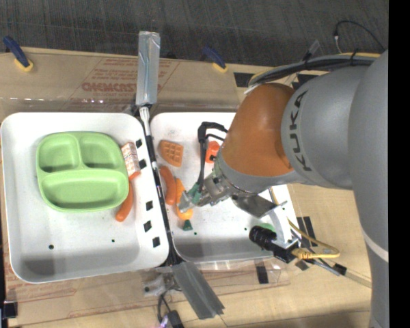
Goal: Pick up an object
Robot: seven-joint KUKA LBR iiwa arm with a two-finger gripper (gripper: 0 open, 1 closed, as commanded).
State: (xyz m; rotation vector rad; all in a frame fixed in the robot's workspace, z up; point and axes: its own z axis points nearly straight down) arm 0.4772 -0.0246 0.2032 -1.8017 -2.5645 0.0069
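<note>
Reaching into the right bin [222, 251], the tool [193, 198] hangs low beside the orange carrot-like piece [171, 186]; whether it is released or clenched cannot be told from the camera view. The carrot lies just left of the tool, the waffle piece [171, 152] up-left, the green tray [82, 171] well left in the other bin. Advisable procedure: centre over the carrot, descend vertically, clear the bin divider.

Hand [191, 202] low in right bin [212, 250], seemingly over carrot [171, 188].
</note>
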